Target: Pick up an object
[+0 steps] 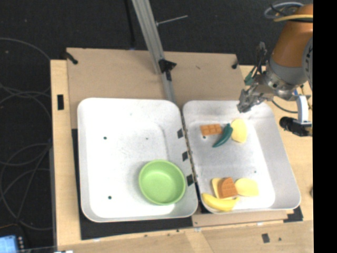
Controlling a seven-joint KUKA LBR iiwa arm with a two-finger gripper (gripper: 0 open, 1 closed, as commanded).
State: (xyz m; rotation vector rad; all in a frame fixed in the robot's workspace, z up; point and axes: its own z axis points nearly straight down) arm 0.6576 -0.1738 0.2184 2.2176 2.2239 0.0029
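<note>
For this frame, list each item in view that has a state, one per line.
tool: above the right bin's far edge, nothing visibly between its fingers.
green bowl: upright in the left bin, near its front right corner.
green pepper: lying in the right bin, touching the yellow lemon-like piece.
orange waffle piece: lying flat, left of the pepper.
banana: lying at the front rim, against the brown and yellow pieces.

Even overhead light, slight softness
</note>
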